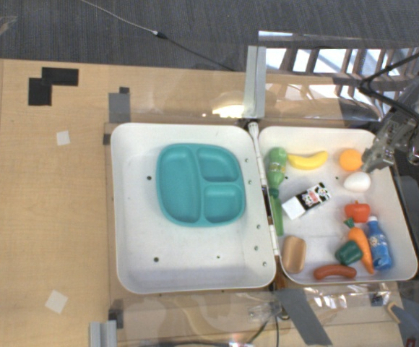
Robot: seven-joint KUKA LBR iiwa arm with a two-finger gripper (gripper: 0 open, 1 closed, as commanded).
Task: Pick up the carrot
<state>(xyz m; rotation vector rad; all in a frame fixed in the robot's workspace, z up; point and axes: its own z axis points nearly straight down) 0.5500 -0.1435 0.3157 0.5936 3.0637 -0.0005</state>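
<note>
The wooden bench (pixel 50 215) bears two shallow white bins; the right bin (pixel 404 266) holds toy food. The grey gripper (pixel 378 157) hovers at its upper right edge; how it is set, I cannot tell. The small orange plastic carrot (pixel 360 246) lies near the bottom right, wedged between a green pepper (pixel 348 252) and a blue bottle (pixel 378 244). It is probably light, stiff and slick: grip across mid-length.

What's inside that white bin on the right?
The right bin holds toy food: carrot, banana, orange, egg, sausage, milk carton. The claw covers the corner.
</note>
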